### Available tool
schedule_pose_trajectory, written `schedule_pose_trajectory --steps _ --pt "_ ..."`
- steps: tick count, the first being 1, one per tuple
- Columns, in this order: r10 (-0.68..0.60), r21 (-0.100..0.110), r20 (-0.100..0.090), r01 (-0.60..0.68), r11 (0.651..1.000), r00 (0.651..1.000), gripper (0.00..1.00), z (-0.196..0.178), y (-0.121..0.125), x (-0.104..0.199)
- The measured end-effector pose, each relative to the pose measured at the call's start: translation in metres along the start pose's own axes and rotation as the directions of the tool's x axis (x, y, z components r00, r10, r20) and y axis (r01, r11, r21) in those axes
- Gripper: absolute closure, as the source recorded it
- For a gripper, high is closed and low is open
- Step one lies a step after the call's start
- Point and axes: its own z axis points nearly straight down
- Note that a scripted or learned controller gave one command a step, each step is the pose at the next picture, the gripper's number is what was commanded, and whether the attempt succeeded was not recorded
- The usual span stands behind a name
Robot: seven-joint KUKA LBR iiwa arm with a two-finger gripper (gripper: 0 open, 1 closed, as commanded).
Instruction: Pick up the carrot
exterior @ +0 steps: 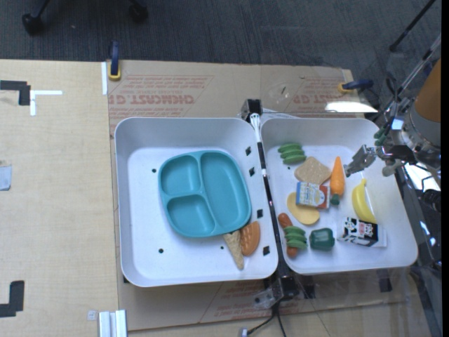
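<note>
The carrot (337, 176) is orange with a small green tip at its near end. It lies upright in the picture near the middle of the right bin (393, 258), between a tan cracker (312, 170) and a banana (362, 201). My gripper (365, 163) hangs just right of the carrot's upper end, over the bin's right half, reaching in from the right. Its fingers look open with nothing between them, and it is not touching the carrot.
Around the carrot lie a green pea pod (290, 152), a juice carton (312, 194), a yellow disc (304, 213), a green pepper (322, 239) and a cow-print carton (361, 232). The left bin (133, 209) holds a teal divided plate (205, 192), a bread roll (250, 237) and a cone (233, 248).
</note>
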Motion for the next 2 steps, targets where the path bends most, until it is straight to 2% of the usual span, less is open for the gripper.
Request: schedule_pose_trajectory --steps 1,2 --pt "-0.017 -0.005 0.002 0.017 1.000 1.000 0.00 0.122 0.058 -0.023" --pt "-0.018 -0.007 0.002 0.018 1.000 1.000 1.00 0.112 0.059 -0.023"
